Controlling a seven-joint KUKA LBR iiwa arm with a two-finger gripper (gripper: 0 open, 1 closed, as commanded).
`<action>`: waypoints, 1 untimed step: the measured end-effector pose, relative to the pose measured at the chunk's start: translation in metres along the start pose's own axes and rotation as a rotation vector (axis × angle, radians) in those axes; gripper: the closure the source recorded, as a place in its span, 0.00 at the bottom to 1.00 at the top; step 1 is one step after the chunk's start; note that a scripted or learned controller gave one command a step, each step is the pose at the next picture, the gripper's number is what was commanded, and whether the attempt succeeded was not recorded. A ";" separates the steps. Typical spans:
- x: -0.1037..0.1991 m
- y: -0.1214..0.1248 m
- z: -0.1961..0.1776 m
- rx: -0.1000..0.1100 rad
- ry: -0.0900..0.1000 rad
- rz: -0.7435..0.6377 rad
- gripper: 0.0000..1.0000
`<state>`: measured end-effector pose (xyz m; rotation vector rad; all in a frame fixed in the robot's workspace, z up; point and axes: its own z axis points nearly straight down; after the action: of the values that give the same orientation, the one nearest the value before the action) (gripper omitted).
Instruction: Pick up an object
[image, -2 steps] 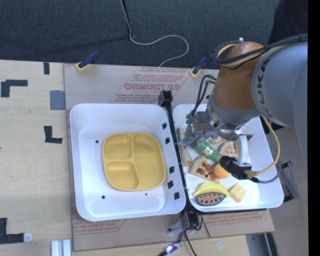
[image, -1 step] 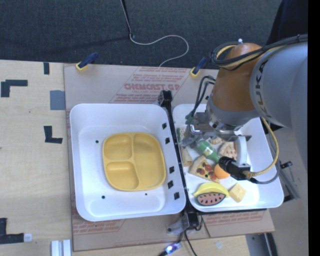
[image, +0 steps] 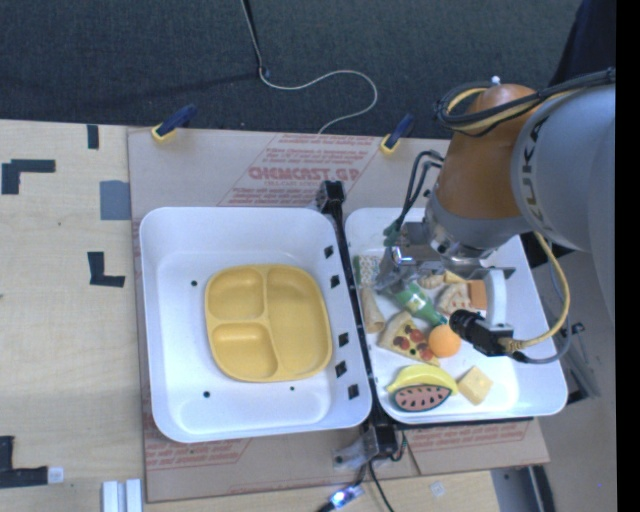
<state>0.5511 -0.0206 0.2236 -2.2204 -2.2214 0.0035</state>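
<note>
I have the gripper (image: 412, 262) low over the right bin (image: 535, 392), right above the toy-food pile at its ten o'clock corner; I can't tell how it's set. Orange ball (image: 445, 342) and watermelon slice (image: 422, 388) sit loose toward six o'clock, easy targets. The yellow divided plate (image: 268, 322) fills the left bin (image: 170, 300).

Arm (image: 520, 150) cut off at right edge; hides right bin's (image: 540, 395) far part.

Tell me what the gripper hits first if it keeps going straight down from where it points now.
Most likely the green object in the right bin, which lies directly beneath the gripper among the piled toy food. Depth is hard to judge from this slanted view, so a neighbouring piece might touch first.
</note>
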 end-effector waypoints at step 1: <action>0.013 -0.001 0.010 0.002 0.001 -0.001 1.00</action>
<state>0.5504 -0.0077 0.2136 -2.2174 -2.2216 0.0051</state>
